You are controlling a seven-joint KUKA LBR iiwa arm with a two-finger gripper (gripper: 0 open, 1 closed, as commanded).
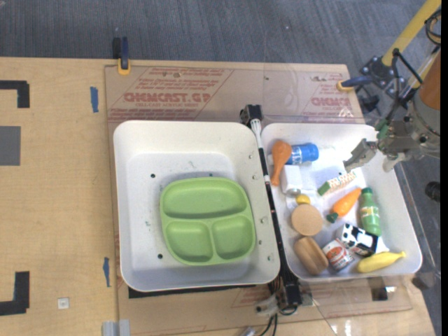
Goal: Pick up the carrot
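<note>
The carrot (346, 202) is a small orange toy with a green tip. It lies at a slant in the right bin (409, 219), between a white labelled bar (339, 183) and a green bottle (369, 212). My gripper (372, 159) hangs over the bin's upper right part, above and to the right of the carrot and apart from it. Its two fingers are spread, with nothing between them.
Around the carrot, the right bin is crowded with a blue can (304, 152), an orange drumstick (280, 159), a wooden disc (306, 220), a brown roll (310, 254), a tin (338, 255), a black-and-white toy (360, 238) and a banana (380, 260). The left bin (133, 187) holds a green divided plate (206, 219).
</note>
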